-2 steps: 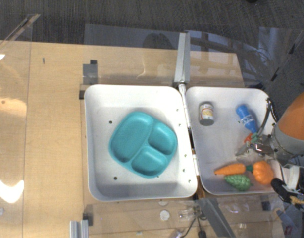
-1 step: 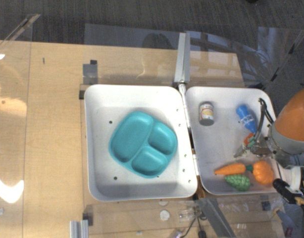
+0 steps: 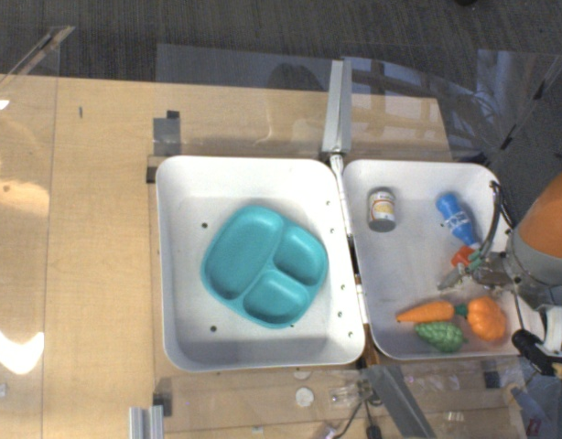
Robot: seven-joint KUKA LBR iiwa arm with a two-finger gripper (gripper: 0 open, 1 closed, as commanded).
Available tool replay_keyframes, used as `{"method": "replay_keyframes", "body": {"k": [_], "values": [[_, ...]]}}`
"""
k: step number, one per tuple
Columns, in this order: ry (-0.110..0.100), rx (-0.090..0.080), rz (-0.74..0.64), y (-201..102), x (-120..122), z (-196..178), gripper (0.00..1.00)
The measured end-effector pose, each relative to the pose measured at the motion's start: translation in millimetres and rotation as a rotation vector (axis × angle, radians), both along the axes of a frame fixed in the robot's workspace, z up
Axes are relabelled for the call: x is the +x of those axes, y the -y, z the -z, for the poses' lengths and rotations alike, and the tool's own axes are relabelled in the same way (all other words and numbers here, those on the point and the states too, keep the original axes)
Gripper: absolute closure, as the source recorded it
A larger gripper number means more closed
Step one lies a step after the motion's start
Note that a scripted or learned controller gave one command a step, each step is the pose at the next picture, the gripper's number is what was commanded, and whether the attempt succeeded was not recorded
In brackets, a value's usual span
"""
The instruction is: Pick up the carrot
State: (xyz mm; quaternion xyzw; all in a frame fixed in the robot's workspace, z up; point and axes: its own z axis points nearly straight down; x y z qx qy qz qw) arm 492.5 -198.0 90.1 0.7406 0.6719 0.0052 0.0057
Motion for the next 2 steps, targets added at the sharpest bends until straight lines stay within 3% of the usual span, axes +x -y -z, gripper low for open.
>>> {"method": "replay_keyframes", "body": {"k": [2], "values": [[0.000, 0.003, 0.105, -0.5, -0.2, 0.0, 0.00]]}}
